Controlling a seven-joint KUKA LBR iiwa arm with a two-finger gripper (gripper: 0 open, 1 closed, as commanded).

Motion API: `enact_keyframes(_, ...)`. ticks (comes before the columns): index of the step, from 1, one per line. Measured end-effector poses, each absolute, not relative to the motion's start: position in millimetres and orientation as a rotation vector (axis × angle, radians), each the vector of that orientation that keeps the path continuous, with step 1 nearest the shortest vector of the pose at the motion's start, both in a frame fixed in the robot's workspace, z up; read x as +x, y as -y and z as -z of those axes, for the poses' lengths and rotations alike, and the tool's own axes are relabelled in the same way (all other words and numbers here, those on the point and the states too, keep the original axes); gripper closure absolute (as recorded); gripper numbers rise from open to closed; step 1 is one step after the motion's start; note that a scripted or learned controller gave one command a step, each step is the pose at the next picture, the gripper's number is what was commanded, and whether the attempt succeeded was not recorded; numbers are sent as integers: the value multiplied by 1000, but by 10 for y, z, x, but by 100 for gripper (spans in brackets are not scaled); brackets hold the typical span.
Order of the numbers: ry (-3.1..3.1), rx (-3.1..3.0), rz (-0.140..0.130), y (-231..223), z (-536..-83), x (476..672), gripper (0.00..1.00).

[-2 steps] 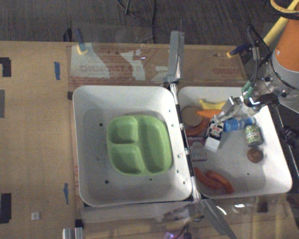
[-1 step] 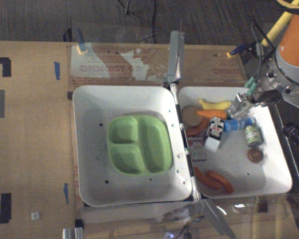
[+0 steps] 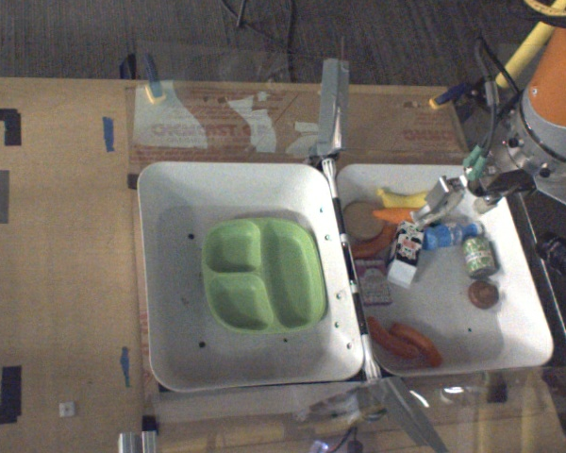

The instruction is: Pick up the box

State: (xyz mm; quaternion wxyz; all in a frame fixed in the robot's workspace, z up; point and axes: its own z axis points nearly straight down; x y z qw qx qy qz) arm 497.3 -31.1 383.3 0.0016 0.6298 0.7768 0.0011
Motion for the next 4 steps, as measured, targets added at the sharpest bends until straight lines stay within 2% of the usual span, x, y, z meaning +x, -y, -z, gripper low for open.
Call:
enact_keyframes(1, -2605, 1755, -1, -272, -3089, 5039, 0)
enact_keyframes(2, -2628, 1719, -1, 1546, -1909, 4877, 0)
enact_keyframes(3, -2613, 1745, -1, 1039, -981, 4793, 0)
enact_keyframes(4, -2628, 1712, -2, 1601, -2601, 5294, 0)
